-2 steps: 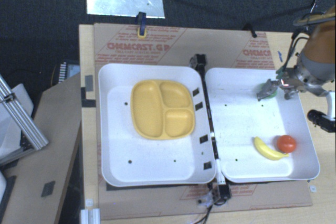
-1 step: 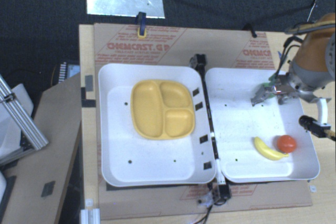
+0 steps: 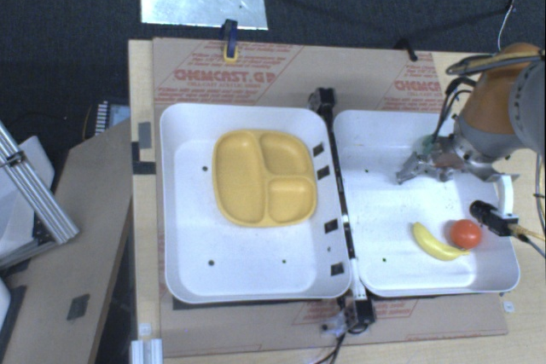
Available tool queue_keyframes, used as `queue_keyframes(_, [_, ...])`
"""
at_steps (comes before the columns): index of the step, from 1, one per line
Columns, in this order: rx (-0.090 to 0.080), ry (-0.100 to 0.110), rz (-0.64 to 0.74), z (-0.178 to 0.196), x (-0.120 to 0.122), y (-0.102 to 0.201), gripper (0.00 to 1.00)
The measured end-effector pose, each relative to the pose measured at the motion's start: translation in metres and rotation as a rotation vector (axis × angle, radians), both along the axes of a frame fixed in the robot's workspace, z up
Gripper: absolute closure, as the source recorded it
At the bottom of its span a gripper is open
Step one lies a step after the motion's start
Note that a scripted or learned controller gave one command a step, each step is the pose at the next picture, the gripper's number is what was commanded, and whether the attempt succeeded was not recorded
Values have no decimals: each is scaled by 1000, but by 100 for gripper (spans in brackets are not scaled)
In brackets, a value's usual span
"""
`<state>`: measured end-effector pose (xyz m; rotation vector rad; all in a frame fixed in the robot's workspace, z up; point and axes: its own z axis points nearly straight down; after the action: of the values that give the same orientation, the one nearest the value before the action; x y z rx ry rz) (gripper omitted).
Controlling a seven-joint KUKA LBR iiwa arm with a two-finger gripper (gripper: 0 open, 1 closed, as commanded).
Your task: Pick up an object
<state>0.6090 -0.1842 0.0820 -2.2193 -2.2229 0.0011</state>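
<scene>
Tool low over the right bin, nothing seen in its grip.

My tool (image 3: pixel 424 169) sat near the far side of the right bin (image 3: pixel 384 268), fingers spread apart, with no object visible between them. The banana (image 3: pixel 435 243) and tomato (image 3: pixel 464 234) lay touching each other near the bin's near right corner, well apart from my tool. The left bin (image 3: pixel 183 268) held a yellow divided plate (image 3: pixel 263 177).

Banana and tomato in the right bin

We see a yellow banana (image 3: pixel 436 242) lying flat, curved, touching a round red tomato (image 3: pixel 465 234) near the bin's front right corner.
</scene>
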Motion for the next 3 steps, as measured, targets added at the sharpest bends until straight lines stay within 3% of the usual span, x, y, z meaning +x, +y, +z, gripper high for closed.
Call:
queue_keyframes(1, [-2, -6, 0, 14, 2, -1, 100])
queue_keyframes(3, [-1, -6, 4, 101, 8, 2, 100])
